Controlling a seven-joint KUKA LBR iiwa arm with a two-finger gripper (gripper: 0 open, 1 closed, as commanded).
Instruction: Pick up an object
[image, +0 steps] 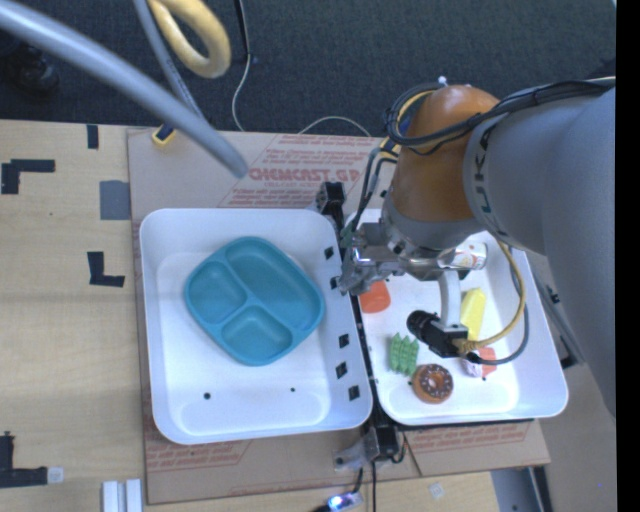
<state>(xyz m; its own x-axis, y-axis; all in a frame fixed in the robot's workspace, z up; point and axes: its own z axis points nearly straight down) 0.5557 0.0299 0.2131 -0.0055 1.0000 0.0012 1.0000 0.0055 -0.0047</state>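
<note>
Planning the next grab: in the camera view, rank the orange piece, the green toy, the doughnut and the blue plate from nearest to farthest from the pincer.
From the pincer, at the right bin's upper left:
1. Orange piece, just below it.
2. Green toy, lower in the right bin.
3. Blue plate in the left bin and doughnut near the right bin's bottom edge: too close to call.

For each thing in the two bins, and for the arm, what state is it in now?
Blue divided plate: flat in the left bin.
Orange piece: in the right bin, under the arm's wrist.
Green piece: lying loose.
Donut: lying flat.
Yellow piece: lying loose.
Arm: over the right bin.
</note>
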